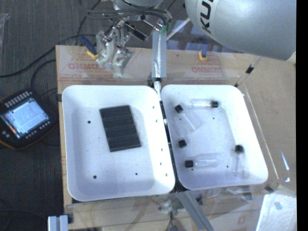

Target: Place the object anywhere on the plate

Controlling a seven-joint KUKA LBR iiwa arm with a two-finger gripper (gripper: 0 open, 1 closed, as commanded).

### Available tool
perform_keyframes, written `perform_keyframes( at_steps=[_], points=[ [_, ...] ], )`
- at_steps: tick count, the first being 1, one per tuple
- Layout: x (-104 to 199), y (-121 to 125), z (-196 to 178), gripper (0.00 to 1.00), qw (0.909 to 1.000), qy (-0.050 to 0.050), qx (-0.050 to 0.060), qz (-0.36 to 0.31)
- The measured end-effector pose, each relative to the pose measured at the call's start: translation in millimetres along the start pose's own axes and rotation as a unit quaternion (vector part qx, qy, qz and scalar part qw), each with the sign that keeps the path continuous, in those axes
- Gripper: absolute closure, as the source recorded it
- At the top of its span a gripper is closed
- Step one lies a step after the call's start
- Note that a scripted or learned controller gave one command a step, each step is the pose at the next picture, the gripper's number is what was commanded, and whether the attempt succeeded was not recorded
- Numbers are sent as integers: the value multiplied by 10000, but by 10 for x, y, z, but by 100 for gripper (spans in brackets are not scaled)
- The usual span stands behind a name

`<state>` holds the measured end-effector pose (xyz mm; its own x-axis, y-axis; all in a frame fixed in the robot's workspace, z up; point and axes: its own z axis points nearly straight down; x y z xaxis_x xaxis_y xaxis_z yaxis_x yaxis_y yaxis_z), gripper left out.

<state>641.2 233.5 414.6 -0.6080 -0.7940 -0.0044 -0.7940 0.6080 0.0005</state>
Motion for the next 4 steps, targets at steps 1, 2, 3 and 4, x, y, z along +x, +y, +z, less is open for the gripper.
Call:
perform_keyframes(
  at_steps=[1,2,3,4],
  points=[
    [276,201,-200,100,9876,3,-6,-1568],
    [695,748,-91,100,9822,8,-3,-1879],
    [768,859,-200,100,9659,6,0,-2589],
    [1007,1208,-199,100,9414,9,-10,-3373]
  ],
)
